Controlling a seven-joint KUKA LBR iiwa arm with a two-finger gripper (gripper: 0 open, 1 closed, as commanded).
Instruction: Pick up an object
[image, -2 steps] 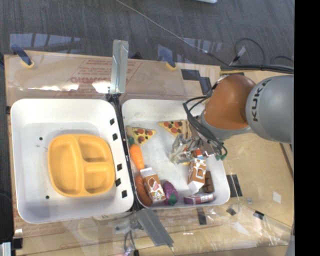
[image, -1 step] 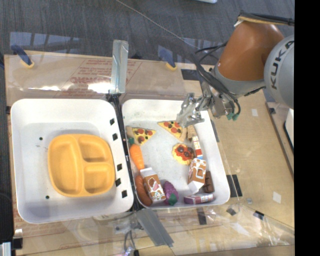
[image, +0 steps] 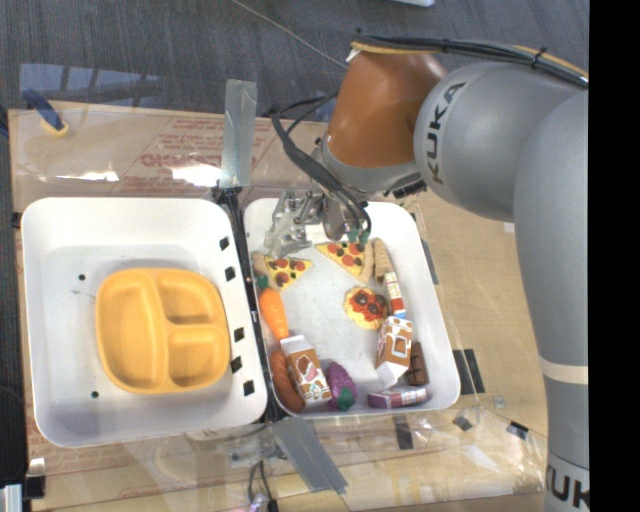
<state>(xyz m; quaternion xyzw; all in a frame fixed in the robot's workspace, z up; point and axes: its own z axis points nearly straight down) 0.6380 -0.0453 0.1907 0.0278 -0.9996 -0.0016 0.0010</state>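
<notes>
I watched the gripper (image: 290, 232) hover over the pizza slice (image: 343, 256), just left of it; I couldn't tell its grip. The crowded neighbouring toys risked a miss.

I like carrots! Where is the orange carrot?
The carrot lies in the right bin, against its left wall, just below a pizza slice and above the milk carton.

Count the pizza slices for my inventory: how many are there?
3, all in the right bin: one by the left wall, one at the claw, one mid-bin. The arm may hide more.
</notes>
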